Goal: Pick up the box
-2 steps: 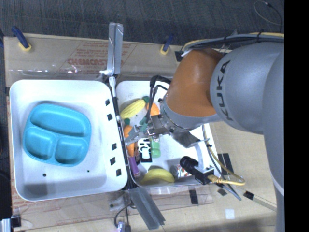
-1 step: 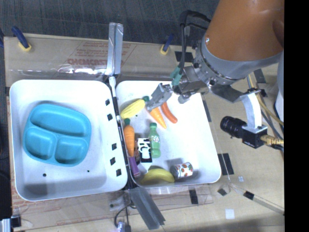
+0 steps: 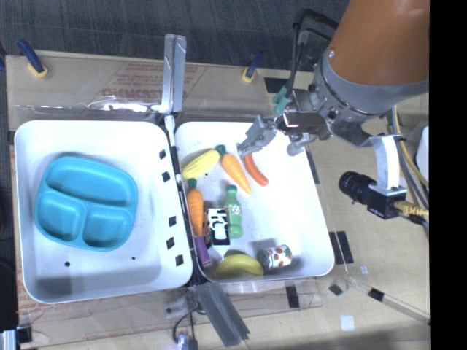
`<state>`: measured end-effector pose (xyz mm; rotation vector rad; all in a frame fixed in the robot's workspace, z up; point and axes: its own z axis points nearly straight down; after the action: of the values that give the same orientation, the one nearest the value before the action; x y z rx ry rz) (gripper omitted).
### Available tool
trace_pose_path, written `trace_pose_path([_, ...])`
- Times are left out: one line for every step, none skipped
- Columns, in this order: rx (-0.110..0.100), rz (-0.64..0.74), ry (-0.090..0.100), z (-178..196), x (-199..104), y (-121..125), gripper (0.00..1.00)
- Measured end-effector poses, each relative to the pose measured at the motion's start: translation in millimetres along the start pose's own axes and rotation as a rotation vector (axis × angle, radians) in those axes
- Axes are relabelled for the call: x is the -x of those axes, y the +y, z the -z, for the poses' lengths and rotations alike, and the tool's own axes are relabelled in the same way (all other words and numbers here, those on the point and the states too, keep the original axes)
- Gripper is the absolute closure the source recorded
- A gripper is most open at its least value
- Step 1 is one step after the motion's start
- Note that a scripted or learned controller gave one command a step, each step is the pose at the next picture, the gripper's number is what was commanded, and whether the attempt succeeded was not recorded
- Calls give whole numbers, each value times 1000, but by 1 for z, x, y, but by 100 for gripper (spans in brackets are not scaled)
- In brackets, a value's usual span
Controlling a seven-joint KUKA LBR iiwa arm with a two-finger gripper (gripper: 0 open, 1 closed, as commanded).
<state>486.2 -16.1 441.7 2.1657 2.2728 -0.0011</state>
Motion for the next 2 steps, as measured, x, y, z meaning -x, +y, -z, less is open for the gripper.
trace_pose_path([-2, 11, -1, 9, -2, 1, 100])
trace_pose_path([-1, 184, 2, -1, -125, 42, 100])
